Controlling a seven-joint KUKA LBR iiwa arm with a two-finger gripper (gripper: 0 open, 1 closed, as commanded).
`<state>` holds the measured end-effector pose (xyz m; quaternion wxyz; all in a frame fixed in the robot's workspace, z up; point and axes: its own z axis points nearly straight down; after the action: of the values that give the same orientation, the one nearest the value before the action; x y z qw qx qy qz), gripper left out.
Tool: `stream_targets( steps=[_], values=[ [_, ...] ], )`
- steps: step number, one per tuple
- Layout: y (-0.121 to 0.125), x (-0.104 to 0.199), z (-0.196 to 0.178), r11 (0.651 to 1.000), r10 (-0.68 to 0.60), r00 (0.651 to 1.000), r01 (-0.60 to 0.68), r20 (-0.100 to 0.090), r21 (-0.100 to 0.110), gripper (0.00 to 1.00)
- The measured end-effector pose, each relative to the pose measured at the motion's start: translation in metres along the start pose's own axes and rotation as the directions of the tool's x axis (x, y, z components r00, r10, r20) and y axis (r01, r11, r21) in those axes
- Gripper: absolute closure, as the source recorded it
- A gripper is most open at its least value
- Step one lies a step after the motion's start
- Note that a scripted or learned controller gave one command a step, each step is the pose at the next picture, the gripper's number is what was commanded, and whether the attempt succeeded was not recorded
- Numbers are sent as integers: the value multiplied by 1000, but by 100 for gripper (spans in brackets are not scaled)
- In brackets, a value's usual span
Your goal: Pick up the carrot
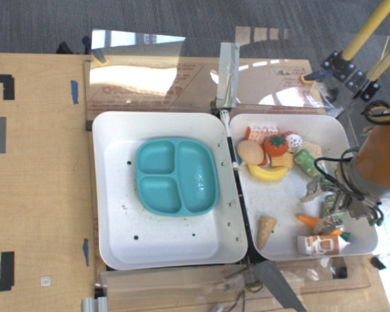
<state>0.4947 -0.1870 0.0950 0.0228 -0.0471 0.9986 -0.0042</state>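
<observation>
carrot (pixel 308 220) in right bin (pixel 283 249) — pincer (pixel 333 214) seemingly just beside it.

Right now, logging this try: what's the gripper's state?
Gripper: over the carrot in the right bin; open or closed cannot be told.

The gripper (pixel 333 208) is a dark tangle of metal and cable, and its fingers cannot be made out against the clutter beneath. The carrot (pixel 310 221) lies just beside it, its far end hidden under the gripper. The arm (pixel 380 158) behind the gripper is cut off by the right edge.
</observation>
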Motion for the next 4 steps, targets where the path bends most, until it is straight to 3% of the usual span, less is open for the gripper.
stream_targets(
  steps=[1,3,4],
  values=[
    [59,-10,-1,980,-198,980,198,3,1,0],
    [48,-11,1,962,-273,962,273,2,-4,0],
    [41,-9,1,993,-122,993,122,-4,0,0]
  ],
)
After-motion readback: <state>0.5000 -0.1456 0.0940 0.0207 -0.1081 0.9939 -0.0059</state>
